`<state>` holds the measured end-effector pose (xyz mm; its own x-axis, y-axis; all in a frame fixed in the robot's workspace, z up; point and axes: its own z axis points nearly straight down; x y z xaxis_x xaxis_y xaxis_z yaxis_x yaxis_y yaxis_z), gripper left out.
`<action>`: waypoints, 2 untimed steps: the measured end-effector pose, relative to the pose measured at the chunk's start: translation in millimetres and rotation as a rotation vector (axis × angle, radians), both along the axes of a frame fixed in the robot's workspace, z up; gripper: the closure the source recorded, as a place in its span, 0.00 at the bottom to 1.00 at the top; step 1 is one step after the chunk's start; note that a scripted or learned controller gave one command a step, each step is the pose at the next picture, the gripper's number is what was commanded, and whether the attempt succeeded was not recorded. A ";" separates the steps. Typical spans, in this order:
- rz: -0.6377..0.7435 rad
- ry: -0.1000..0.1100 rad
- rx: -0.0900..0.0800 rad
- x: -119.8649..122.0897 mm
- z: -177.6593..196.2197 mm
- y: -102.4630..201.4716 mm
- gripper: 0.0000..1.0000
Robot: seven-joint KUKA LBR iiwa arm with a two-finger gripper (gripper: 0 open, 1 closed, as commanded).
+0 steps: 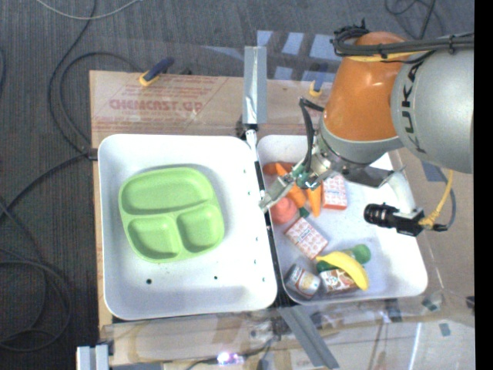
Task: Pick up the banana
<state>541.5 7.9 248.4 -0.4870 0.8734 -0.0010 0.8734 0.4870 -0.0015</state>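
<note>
The yellow banana [345, 267] lies in the right bin [408, 272] near its front edge, between a green item [360, 253] and a small brown packet [336, 282]. My gripper [288, 184] hangs below the orange wrist over the bin's back left part, above an orange carrot [314, 200] and a red fruit [283, 210]. It is well back and to the left of the banana and apart from it. The wrist hides how the gripper stands.
A red-and-white carton [336, 193] and a second carton [306, 237] lie mid-bin, with a can [303, 281] at the front left. A black cylinder [391, 216] juts over the bin's right side. The left bin [115, 284] holds a green divided plate [173, 210].
</note>
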 end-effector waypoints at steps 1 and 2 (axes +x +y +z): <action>0.031 0.001 -0.001 -56.6 -3.9 -78.6 0.00; 0.100 0.002 0.001 -58.3 -101.0 -132.8 0.00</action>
